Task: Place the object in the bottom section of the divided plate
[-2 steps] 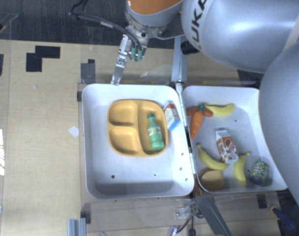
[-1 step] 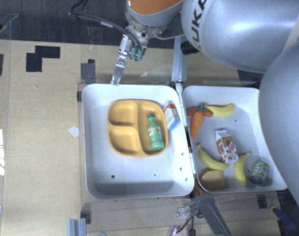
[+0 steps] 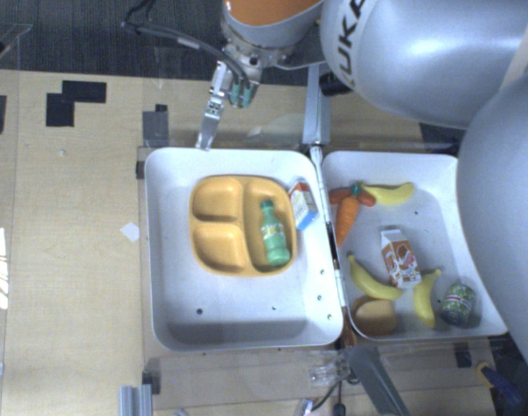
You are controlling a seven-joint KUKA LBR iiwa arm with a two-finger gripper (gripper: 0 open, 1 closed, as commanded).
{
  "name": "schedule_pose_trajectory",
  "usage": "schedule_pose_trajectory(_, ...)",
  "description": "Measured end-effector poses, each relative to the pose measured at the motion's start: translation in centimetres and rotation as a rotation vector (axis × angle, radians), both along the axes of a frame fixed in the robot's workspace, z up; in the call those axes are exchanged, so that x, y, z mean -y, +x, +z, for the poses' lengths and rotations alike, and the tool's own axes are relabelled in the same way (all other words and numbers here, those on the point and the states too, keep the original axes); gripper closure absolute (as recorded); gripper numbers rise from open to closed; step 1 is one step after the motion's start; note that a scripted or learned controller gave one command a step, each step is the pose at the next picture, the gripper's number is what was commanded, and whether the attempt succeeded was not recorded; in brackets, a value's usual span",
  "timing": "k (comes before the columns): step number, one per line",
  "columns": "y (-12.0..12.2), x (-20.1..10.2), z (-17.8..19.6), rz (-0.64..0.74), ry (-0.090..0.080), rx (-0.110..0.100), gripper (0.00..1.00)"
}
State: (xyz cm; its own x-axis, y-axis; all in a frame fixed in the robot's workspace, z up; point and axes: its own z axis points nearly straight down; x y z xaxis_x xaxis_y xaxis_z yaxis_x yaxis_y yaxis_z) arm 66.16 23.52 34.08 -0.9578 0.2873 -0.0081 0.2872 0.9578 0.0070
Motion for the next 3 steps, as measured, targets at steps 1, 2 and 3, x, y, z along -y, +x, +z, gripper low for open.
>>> schedule_pose_trajectory(1,0.0,0.0,0.0,0.0,0.0,0.0,0.0)
schedule_pose_trajectory(2,0.0,0.0,0.0,0.0,0.0,0.0,0.0)
schedule_pose_trajectory(3,0.0,0.0,0.0,0.0,0.0,0.0,0.0)
